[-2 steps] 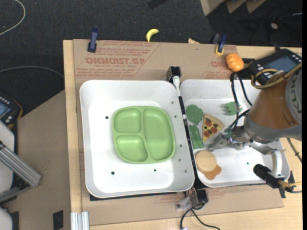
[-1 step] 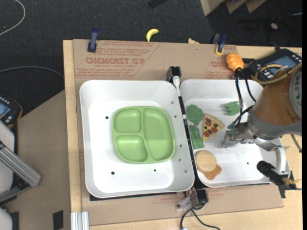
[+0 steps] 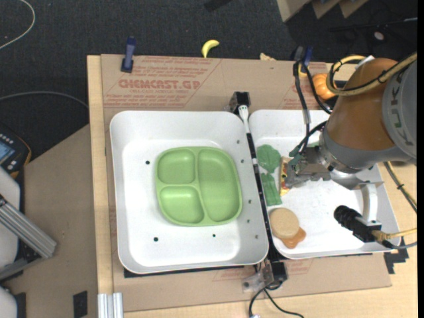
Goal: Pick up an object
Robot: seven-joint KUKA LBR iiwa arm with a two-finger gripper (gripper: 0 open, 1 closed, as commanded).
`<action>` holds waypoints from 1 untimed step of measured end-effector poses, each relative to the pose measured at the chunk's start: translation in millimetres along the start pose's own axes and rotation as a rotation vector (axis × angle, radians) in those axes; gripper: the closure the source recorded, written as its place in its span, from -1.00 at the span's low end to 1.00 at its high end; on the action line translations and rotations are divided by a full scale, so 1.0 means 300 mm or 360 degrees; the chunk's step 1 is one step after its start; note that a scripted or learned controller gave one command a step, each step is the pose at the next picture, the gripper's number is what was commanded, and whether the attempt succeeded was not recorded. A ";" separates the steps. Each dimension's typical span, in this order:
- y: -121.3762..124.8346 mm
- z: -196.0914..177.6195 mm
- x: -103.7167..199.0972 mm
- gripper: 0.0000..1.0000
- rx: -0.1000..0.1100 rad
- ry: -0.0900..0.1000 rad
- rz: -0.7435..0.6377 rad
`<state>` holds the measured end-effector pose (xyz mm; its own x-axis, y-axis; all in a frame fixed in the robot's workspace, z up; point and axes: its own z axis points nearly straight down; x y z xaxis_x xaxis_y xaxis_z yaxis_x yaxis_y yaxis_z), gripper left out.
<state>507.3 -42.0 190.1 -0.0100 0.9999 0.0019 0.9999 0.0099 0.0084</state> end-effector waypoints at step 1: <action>-0.097 0.019 0.188 1.00 0.0022 0.0003 0.0006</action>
<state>477.7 14.1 184.3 -0.0063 1.0000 0.0039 1.0000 0.0063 -0.0051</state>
